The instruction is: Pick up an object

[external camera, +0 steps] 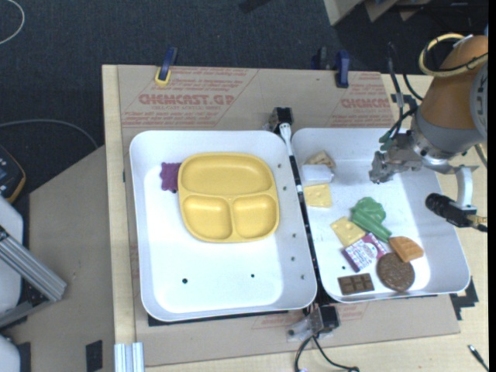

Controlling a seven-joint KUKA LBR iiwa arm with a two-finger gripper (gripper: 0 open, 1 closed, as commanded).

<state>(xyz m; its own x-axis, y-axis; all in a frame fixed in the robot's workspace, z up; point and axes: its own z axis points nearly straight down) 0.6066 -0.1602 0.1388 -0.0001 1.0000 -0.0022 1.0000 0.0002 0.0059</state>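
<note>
The right bin (422, 208) holds several toy foods: a tan bread piece (319, 160), a white block (316, 174), a yellow cheese square (318, 197), a yellow wedge (346, 230), a green vegetable (370, 216), a purple packet (364, 252), an orange-brown piece (406, 248), a round brown cookie (396, 272) and a chocolate bar (356, 284). My gripper (379, 172) hangs over the far part of this bin, right of the bread piece and above the green vegetable. Nothing shows in its grasp.
The left bin (217, 281) carries a yellow divided plate (229, 195) with a small purple item (169, 176) at its left edge. The grey arm with its orange band (453, 91) crosses the right bin's far right corner. Clamps sit along the cardboard's far edge.
</note>
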